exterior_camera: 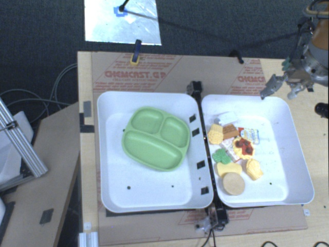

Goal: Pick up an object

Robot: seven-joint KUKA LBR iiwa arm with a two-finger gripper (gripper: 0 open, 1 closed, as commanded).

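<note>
The gripper (282,86) hung open with nothing in it, above the right bin's (295,138) far corner, well away from the toy food (235,153).

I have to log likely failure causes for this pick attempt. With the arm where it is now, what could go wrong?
1. The toy foods lie packed and touching in the right bin, so the gripper could catch two or knock neighbours aside.
2. The gripper sits over the bin's far rim, so a straight descent might strike it.
3. The round biscuit lies flat and may slip.
</note>
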